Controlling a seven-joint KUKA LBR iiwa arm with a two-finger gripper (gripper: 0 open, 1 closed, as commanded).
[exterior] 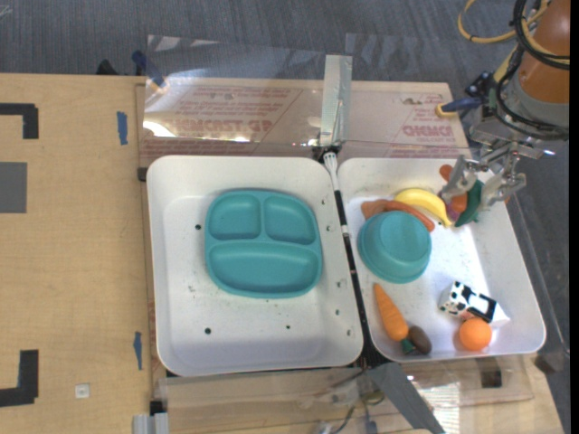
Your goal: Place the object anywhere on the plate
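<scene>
The left bin (pixel 172 269) carries the teal plate (pixel 264 242) at its centre, bare for the drop. The right bin (pixel 520 278) crowds its toys around a teal bowl (pixel 395 246). At its far right corner, the gripper (pixel 468 199) stands clamped on a small orange-and-green toy (pixel 466 202), raised for carrying.

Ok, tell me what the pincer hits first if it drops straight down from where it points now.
Probably the orange-and-green toy right under the pincer, near the right bin's back edge. The banana lies beside that line; depth is unclear.
</scene>
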